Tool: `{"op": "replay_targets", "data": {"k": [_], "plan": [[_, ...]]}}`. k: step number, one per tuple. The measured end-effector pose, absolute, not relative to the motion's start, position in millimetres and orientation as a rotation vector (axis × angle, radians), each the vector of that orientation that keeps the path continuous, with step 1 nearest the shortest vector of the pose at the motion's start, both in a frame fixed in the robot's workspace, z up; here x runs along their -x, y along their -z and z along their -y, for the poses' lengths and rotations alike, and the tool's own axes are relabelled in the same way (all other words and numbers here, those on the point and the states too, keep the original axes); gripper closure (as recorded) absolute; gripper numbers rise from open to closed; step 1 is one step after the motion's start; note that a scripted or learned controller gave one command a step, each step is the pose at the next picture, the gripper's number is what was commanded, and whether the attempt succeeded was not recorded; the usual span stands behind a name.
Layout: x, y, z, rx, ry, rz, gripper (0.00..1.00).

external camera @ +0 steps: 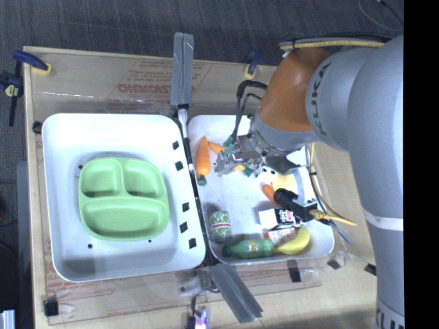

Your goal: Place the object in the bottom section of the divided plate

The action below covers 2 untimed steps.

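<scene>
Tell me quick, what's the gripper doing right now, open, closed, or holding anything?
Gripper: low over the right bin, beside the carrot. Cannot be told whether it is open, closed or holding anything.

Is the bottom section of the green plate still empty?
Empty. The divided plate in the left bin shows bare green in its wide bottom section; nothing lies in it.

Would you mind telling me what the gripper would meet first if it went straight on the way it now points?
Probably the carrot: the gripper points left toward it in the right bin. Depth is unclear, so it could pass above.
</scene>
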<state>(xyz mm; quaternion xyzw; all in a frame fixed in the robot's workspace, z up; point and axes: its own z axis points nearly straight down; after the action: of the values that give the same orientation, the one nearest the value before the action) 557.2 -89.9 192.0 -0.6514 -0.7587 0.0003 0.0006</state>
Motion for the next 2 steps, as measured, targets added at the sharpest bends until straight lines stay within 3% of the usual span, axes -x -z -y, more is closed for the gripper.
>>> {"op": "replay_targets", "data": {"k": [1, 2], "plan": [[-549.0, -344, 68, 2.009, 0.002, 2.418, 1.00], [-514.2, -336, -50, 2.126, -0.003, 2.311, 1.00]]}}
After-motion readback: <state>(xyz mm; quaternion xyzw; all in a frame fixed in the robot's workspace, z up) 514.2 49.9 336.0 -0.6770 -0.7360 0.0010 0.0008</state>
